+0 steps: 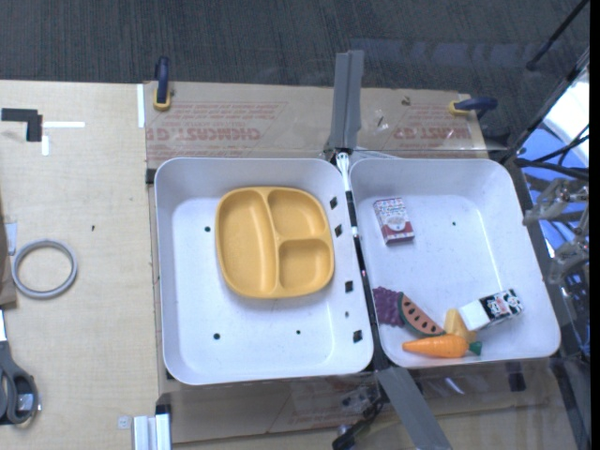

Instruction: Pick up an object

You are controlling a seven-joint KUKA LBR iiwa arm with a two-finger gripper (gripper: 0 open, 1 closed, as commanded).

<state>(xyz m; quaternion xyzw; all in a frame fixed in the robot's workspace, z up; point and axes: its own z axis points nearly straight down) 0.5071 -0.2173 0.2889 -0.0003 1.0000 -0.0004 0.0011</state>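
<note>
The left bin (187, 326) holds a yellow divided plate (275, 242), lying flat near its middle. In the right bin (487, 204) a small red and white box (395, 220) lies toward the back left. Along that bin's front edge sit a purple grape bunch (386, 301), a watermelon slice (421, 318), an orange carrot (437, 347) and a yellowish piece (456, 321). A black and white carton (495, 308) lies just right of them, touching the yellowish piece.
On the wooden bench to the left lie a grey tape roll (42, 268) and scissors (17, 397). Cardboard (234, 125) is clamped behind the bins by a blue clamp (162, 82) and another clamp (473, 107). A grey bar (347, 101) stands between the bins at the back.
</note>
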